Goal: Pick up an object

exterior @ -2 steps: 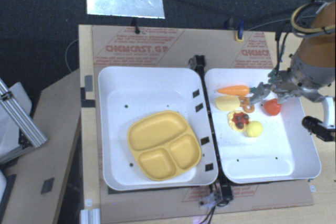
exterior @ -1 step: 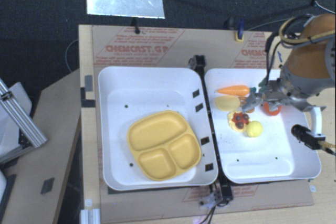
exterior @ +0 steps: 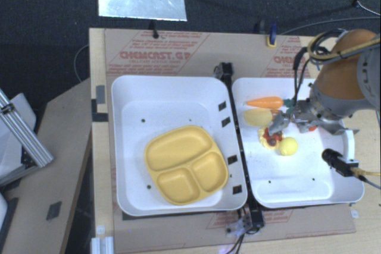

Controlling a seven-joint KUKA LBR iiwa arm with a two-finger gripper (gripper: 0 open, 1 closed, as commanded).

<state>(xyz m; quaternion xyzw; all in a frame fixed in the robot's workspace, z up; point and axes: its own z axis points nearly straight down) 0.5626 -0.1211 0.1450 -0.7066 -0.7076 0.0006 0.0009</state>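
Camera view: I've got the gripper (exterior: 275, 128) low in the right bin (exterior: 297, 187), over the small red piece (exterior: 271, 140), presumably to grab it; I can't tell its opening.

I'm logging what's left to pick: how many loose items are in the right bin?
4: a carrot at the back, a pale yellow piece below it, a small red item under the gripper, a yellow ball. More may be hidden.
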